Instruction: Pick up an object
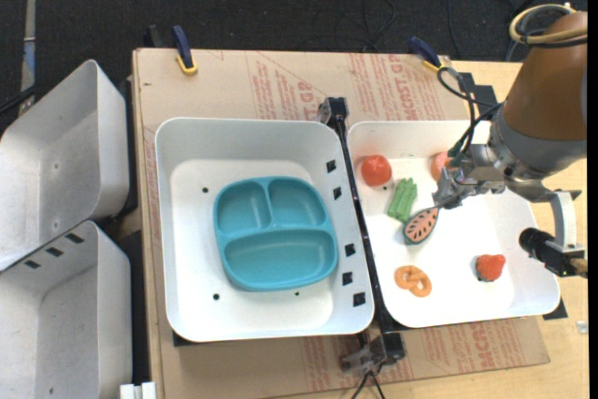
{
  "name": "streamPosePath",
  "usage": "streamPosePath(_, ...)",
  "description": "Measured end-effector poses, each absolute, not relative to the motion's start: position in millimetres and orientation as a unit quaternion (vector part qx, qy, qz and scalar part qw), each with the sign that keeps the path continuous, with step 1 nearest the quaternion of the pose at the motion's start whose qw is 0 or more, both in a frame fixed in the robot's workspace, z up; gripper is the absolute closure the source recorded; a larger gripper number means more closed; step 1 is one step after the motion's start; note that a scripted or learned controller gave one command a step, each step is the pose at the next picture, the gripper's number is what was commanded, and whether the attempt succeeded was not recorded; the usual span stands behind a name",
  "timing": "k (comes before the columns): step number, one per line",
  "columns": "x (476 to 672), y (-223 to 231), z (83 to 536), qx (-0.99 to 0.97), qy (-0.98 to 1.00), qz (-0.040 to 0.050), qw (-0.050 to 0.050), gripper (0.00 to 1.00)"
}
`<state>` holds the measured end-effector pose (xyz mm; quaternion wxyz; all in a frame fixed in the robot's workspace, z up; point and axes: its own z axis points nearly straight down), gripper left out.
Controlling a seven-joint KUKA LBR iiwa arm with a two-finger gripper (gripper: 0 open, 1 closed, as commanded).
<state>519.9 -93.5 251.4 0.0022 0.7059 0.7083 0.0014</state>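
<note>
1. Pink-and-green, the watermelon slice [421,225] is the thing nearest to my claw [447,192], so I judge it is the one to pick up. It lies in the right bin [523,308], near the middle of the floor.
2. From my claw the slice lies down and to the left in the camera view, just beside the tip. Its long axis runs at a slant, from lower left to upper right, so its upper end points toward my claw.
3. I have only one arm, and it reaches in from the right. My claw hovers over the upper middle part of the right bin.
4. Whether my fingers are apart or together, I cannot tell; they look dark and small from above. I see nothing between them, so I do not say that I hold something.
5. Other things in the same bin: a green piece [403,198] just left of the slice, a red tomato [376,170] further up left, an orange pretzel [412,279] below, and a red strawberry [490,267] at the lower right.
6. The left bin [187,201] holds a blue divided plate [276,232], well apart from my claw.
7. For the coming move, I think the claw must go a little down-left and close across the short width of the slice.
</note>
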Motion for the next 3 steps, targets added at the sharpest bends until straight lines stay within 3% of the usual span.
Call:
streamPosePath(2,505.1,2.4,243.7,0.704,0.710,0.0002,-0.001,1.00)
streamPosePath(3,510.5,51.6,247.1,0.704,0.710,0.0005,0.000,1.00)
